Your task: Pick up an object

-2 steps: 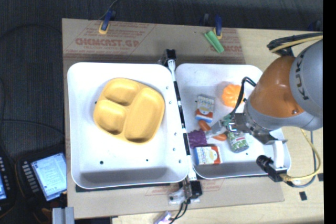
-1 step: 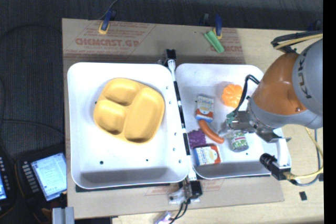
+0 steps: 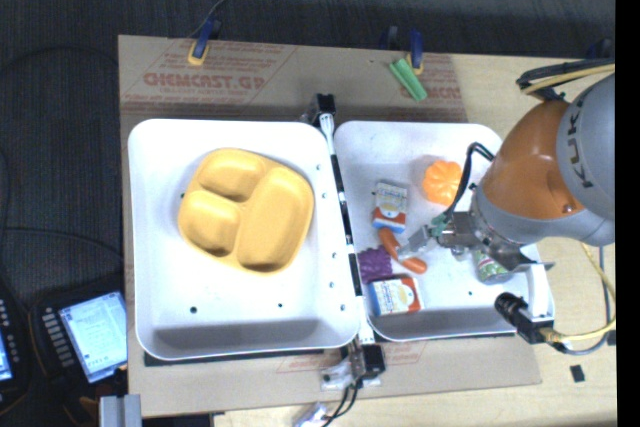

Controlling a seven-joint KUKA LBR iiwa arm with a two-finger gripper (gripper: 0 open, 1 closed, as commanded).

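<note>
Hovering my hand (image 3: 432, 233) low in the right bin (image 3: 480, 137), fingers spread and holding nothing; orange carrot (image 3: 403, 258) sits at seven o'clock, just beside it.

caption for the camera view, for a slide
Arm reaches over the right bin of small items, its tool near a carrot; a yellow tray fills the left bin.

Right bin (image 3: 420, 137) crowded; far corner free
</note>
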